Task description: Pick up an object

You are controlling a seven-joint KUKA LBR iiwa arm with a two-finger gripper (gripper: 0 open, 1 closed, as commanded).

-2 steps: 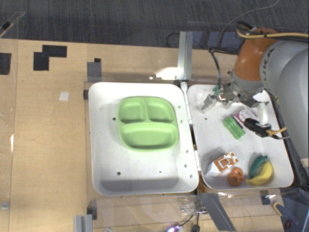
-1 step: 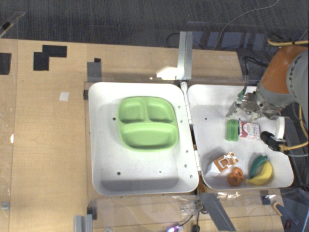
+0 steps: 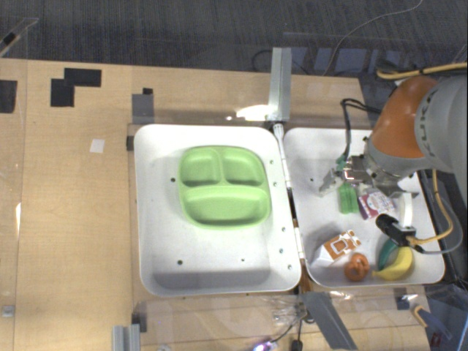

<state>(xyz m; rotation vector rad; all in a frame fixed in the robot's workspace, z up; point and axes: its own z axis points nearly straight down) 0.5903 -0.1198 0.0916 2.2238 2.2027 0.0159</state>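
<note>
In the right bin (image 3: 307, 196), the gripper (image 3: 341, 175) hangs over a green packet (image 3: 348, 198) near the bin's middle, its grip impossible to tell, while a banana (image 3: 395, 264) lies in the bin's near corner.

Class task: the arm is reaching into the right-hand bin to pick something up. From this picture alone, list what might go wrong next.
1. The small items in the right white bin lie crowded: the slim green packet, the pink-and-white wrapper, the yellow banana. The two-finger gripper may catch two, or nudge one aside.
2. The orange round fruit could roll if bumped.
3. The banana lies near the bin's wall, where there may be little room for the gripper.
</note>
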